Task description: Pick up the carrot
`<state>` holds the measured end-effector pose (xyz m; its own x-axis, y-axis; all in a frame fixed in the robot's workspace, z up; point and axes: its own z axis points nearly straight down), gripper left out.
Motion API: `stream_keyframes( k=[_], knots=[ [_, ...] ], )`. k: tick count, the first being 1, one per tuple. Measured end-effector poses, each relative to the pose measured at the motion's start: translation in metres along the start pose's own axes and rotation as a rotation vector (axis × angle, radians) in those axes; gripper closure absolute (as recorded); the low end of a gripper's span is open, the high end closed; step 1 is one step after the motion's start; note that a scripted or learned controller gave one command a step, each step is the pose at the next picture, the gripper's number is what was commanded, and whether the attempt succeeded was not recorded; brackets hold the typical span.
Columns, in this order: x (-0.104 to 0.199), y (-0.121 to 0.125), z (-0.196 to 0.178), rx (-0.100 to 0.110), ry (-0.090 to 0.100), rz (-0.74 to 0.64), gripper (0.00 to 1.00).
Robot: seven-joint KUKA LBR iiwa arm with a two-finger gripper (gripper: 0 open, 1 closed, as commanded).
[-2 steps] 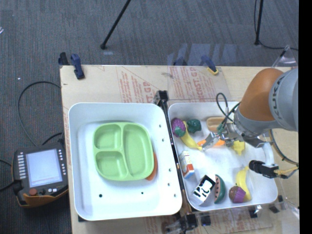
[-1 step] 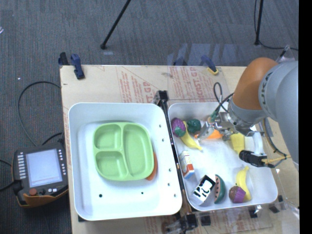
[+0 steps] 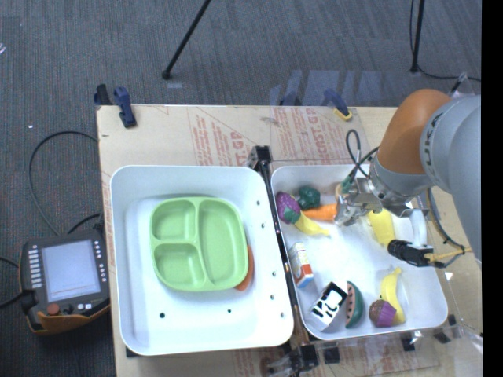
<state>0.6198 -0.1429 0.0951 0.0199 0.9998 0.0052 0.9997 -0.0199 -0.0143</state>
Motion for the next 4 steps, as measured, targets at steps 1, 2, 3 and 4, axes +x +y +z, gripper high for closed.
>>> stream_keyframes(
  k=[1, 2, 3, 4],
  knots=[
    [0.0, 0.0, 0.0, 0.0, 0.0, 0.0, 0.0],
    [0.0, 0.0, -0.009, 0.003, 0.002, 0.0, 1.0],
    [0.056, -0.036, 0.011, -0.006, 0.0, 0.028, 1.0],
    [0.081, -0.031, -0.094, -0.016, -0.001, 0.367, 1.0]
  ],
)
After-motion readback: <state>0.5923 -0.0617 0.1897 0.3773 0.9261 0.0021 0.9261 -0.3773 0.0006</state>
